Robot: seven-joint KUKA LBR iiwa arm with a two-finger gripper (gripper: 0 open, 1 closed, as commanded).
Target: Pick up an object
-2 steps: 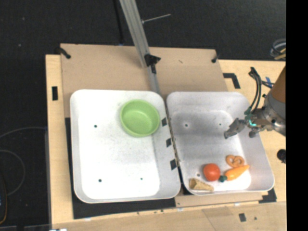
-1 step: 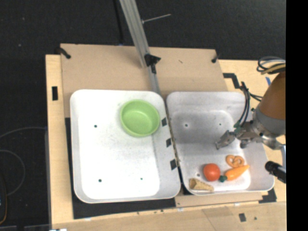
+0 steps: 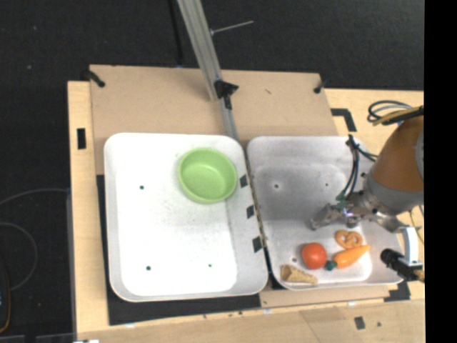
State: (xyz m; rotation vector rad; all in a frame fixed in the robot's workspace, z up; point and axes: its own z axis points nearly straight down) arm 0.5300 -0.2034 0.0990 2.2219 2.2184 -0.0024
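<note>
Cracker wedge [image 3: 300,275], tomato [image 3: 313,255], carrot [image 3: 350,256], pretzel [image 3: 348,239] clustered at right bin [image 3: 300,170] front. Gripper [image 3: 330,218] low just behind them; you cannot tell its grip state. Nothing lifted; pick remains. Green bowl [image 3: 207,176] in left bin [image 3: 143,220].

The arm [image 3: 401,164] is cut off at the right edge, and its wrist hides part of the right bin [image 3: 300,170]. The pretzel [image 3: 348,239] just below the jaws is too small to make out clearly.
</note>
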